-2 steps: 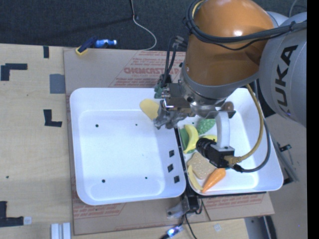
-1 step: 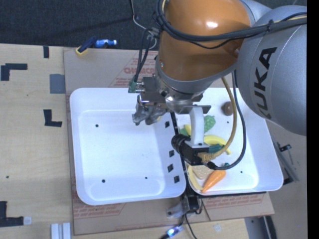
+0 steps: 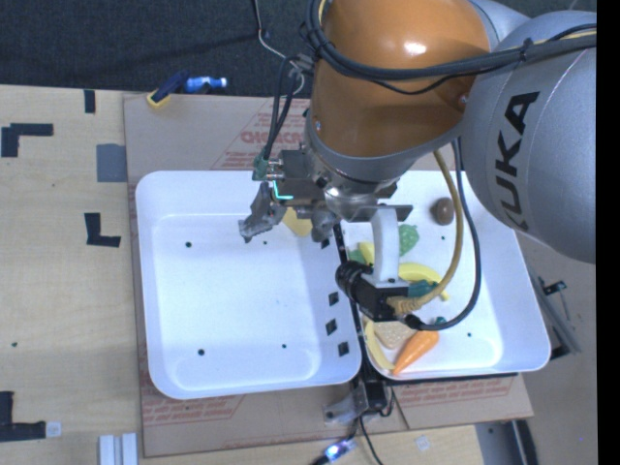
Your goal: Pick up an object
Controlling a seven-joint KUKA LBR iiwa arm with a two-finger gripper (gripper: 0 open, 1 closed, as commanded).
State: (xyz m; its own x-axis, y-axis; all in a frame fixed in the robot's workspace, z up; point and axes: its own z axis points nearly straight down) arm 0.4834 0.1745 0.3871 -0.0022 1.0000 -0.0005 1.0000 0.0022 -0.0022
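Note:
My gripper (image 3: 260, 223) hangs over the upper right part of the left white bin (image 3: 194, 356), close to the wall between the two bins. The big grey arm with its orange band (image 3: 402, 56) covers much of the right bin (image 3: 518, 352). In the right bin lie an orange carrot (image 3: 415, 349), a yellow banana (image 3: 418, 275), a green piece (image 3: 408, 235), a brown ball (image 3: 442, 210) and a beige slice (image 3: 387, 336). A yellow object (image 3: 296, 224) shows just right of the gripper, partly hidden by the wrist. I see nothing clearly held.
Black cables (image 3: 463, 260) loop down from the wrist over the right bin's contents. Both bins rest on a cardboard sheet (image 3: 194, 134) on the wooden bench. A blue and yellow item (image 3: 184, 84) lies beyond the cardboard at the back.

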